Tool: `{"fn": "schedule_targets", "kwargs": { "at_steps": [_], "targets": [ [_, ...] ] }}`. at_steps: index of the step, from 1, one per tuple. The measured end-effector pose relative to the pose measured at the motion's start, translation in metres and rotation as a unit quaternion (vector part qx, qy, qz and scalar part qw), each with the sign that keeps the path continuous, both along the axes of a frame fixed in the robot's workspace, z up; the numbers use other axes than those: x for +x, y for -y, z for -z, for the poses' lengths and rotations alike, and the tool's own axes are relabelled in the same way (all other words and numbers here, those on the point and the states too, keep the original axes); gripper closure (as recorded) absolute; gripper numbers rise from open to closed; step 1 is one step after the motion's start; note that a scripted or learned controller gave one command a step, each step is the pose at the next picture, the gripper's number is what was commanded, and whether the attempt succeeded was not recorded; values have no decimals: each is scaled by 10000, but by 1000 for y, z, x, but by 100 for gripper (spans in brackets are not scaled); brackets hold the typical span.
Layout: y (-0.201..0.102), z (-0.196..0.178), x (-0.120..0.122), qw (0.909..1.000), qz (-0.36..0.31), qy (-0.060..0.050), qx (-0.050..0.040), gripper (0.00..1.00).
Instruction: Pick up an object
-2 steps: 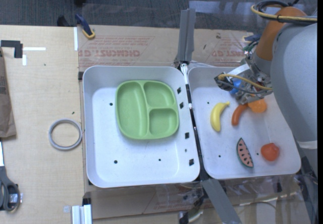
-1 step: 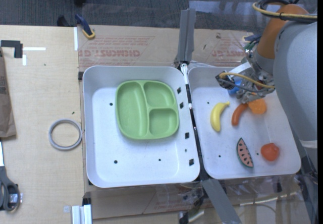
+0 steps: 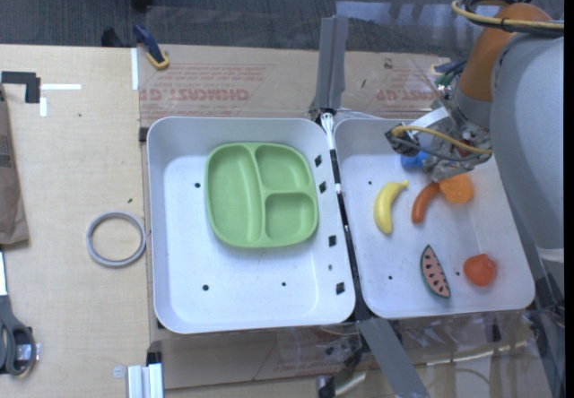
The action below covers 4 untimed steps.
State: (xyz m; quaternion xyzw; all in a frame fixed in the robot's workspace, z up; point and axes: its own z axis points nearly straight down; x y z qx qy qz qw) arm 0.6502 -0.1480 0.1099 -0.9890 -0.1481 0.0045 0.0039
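1. Here, the right bin (image 3: pixel 502 235) holds the toys: a yellow banana (image 3: pixel 387 205), an orange carrot (image 3: pixel 423 203), an orange fruit (image 3: pixel 456 189), a watermelon slice (image 3: pixel 435 272) and a red tomato (image 3: pixel 480 270).
2. The banana lies near the middle of that bin, just left of the carrot.
3. The orange fruit touches the top end of the carrot.
4. The watermelon slice and the tomato lie near the front edge, side by side but apart.
5. The hand (image 3: pixel 429 147) is over the back of the right bin, just above the orange fruit, beside a small blue thing (image 3: pixel 413 157). Nobody can tell if the hand is released or clenched.
6. The left bin (image 3: pixel 179 235) holds a green plate (image 3: pixel 262 194) with three parts.
7. On the surface (image 3: pixel 72 172), left of the bins, lies a grey ring (image 3: pixel 117 238).
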Motion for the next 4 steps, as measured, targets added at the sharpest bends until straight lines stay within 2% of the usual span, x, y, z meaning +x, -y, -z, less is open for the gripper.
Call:
{"fn": "schedule_targets", "kwargs": {
  "at_steps": [1,2,3,4],
  "targets": [
    [0,-9,0,10000,-21,-10,-3,100],
    [-4,20,-1,9990,442,6,-27,100],
    [-3,11,-1,9991,431,-1,-27,100],
    [-40,19,-24,9989,476,32,-29,100]
  ]
}}
